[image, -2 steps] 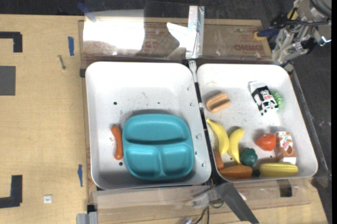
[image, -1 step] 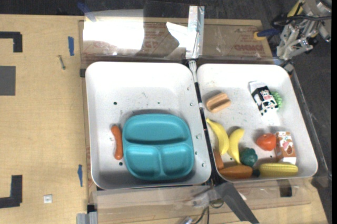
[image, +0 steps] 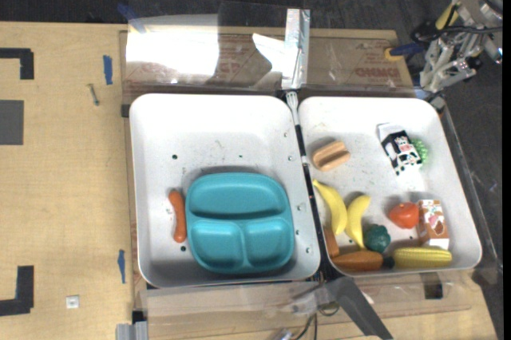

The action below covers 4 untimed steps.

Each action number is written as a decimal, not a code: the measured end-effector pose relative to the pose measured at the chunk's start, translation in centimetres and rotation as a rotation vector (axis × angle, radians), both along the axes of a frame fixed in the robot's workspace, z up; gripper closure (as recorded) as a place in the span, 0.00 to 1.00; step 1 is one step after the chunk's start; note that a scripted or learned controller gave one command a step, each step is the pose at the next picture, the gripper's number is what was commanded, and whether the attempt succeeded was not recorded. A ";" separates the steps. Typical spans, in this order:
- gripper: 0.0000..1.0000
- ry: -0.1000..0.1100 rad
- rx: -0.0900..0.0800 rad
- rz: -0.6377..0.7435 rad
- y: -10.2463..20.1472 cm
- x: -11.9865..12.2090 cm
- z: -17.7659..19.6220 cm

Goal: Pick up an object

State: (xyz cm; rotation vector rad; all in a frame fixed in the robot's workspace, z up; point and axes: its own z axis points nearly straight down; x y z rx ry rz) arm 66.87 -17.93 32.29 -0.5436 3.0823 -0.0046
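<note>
Two white bins side by side, with yellow bananas point(image: 345, 211) lying in the right bin point(image: 363, 116) against its left wall. Just up from the bananas, a hot dog in a bun point(image: 330, 155). Further up and right of them, a black-and-white patterned toy point(image: 401, 150). Right of the bananas, a red-orange vegetable point(image: 404, 215) touching a small orange-and-white carton point(image: 433, 220). Just below the bananas, a dark green piece point(image: 376, 237), an orange-brown sausage-like piece point(image: 358, 258) and, to the right of that, a yellow corn cob point(image: 421, 256). Left of the bananas, across the bin wall, a teal divided tray point(image: 238, 221) in the left bin point(image: 160, 123), with an orange piece point(image: 178, 215) at its far side. Far up and right of the bananas, outside both bins, the gripper point(image: 449, 65), nothing seen in it; open or closed, cannot tell.
</note>
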 end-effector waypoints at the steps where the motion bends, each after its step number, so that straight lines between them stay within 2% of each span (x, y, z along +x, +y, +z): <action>1: 1.00 0.000 -0.001 0.032 -1.5 0.0 0.7; 2: 1.00 0.000 -0.001 0.023 -4.3 0.0 1.5; 3: 1.00 0.007 0.001 0.187 -4.2 -0.1 -3.7; 4: 1.00 0.001 -0.003 0.293 -4.2 0.0 -3.0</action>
